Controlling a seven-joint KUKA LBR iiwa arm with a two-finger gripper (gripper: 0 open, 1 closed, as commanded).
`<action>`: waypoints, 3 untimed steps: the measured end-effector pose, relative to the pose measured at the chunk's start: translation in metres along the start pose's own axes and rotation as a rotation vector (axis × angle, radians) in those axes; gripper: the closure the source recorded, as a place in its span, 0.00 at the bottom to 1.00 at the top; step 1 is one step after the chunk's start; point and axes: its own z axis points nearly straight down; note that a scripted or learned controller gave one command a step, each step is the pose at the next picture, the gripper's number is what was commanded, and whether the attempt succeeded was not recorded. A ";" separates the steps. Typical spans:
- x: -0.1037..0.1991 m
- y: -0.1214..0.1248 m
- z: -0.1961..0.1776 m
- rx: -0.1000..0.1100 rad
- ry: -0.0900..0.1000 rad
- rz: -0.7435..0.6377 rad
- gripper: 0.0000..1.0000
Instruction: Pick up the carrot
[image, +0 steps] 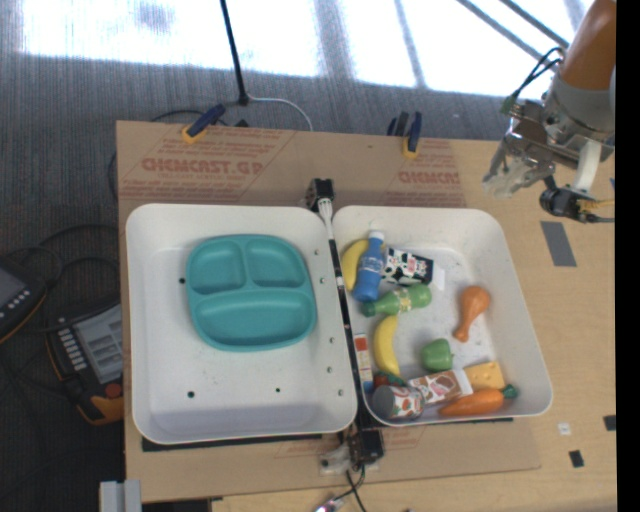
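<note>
The arm (590, 60) above the claw (512, 172) is cut off by the top-right edge. The claw's fingers are too blurred to tell apart.

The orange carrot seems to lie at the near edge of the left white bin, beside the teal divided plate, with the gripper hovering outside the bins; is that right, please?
Not quite: the camera view shows the orange carrot at the near edge of the right white bin, beside a yellow cheese wedge. The teal divided plate sits in the left white bin. The gripper does hover outside the bins.
</note>
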 end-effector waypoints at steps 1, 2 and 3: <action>-0.027 0.012 -0.009 0.001 0.000 0.332 1.00; -0.042 -0.022 -0.063 0.001 0.000 0.599 1.00; -0.055 -0.031 -0.087 0.002 0.001 0.951 1.00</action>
